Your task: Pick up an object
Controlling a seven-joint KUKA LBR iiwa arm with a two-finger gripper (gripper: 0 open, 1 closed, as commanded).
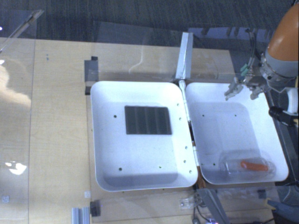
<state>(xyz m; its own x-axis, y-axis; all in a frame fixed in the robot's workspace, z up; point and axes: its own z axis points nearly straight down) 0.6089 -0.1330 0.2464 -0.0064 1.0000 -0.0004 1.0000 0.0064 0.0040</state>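
Well below gripper (242, 90) — orange-capped tube (246, 165)

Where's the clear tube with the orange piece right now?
The clear tube lies in the right bin, near its front right corner, well away from the end effector at the bin's back edge.

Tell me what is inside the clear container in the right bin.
The clear container lies in the right bin's near corner. Through its see-through wall shows an orange, elongated object, lying lengthwise. What kind of object it is, and whether anything smaller lies beside it, is too blurred to tell.
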